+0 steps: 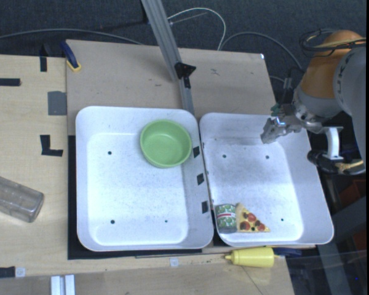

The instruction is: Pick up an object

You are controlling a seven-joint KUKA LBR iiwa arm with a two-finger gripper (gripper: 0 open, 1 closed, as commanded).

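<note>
Two white bins (86, 165): green bowl (166, 142) left, food packets (240, 219) right; end effector (272, 131) state unclear.

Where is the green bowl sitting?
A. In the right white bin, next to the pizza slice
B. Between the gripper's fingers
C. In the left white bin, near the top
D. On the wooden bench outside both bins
C: the green bowl rests inside the left bin, up near its far right corner, while the gripper hangs over the right bin, well apart from the bowl.
</note>
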